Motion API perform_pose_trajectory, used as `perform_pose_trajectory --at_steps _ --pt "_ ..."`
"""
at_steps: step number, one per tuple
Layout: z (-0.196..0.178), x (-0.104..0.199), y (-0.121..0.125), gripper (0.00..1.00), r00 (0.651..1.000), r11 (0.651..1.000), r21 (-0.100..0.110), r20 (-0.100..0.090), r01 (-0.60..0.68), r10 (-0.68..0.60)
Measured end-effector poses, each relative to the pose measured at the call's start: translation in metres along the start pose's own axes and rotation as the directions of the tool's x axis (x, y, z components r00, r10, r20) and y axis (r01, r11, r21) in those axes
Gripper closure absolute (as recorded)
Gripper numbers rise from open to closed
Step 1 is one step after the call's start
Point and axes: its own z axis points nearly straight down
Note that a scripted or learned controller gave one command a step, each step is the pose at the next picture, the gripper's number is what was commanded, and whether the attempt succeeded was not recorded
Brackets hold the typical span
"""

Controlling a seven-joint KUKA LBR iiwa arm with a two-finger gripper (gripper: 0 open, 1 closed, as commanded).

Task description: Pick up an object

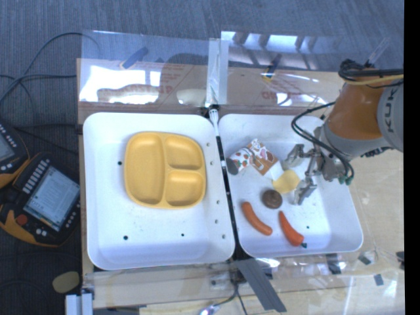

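The gripper (pixel 300 171) hangs low in the right bin (pixel 341 231) with its jaws spread and nothing between them, just beside the pale yellow block (pixel 286 181). I judge this the approach step; the next move calls for going down and closing squarely. The block looks flat-faced and smooth. The brown ball (pixel 272 199) is round and the two orange sausages (pixel 256 218) are slippery-looking, so harder to pinch.

Arm (pixel 357 120) reaching from right, jaws spread, pointing down.

This was a robotics lab: a teach pendant (pixel 41 199) lay beside the worktop (pixel 387 195) (cables (pixel 29 77) trailing over grey carpet (pixel 197 5)), with clear acrylic guards (pixel 151 71) behind.
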Motion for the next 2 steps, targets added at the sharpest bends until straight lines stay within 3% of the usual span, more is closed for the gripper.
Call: perform_pose_trajectory --at_steps 1,2 --pt "-0.006 -0.001 0.002 1.00 1.000 1.000 0.000 -0.004 0.003 -0.003" --pt "-0.089 -0.016 0.107 1.00 1.000 1.000 -0.004 0.001 -0.001 0.001"
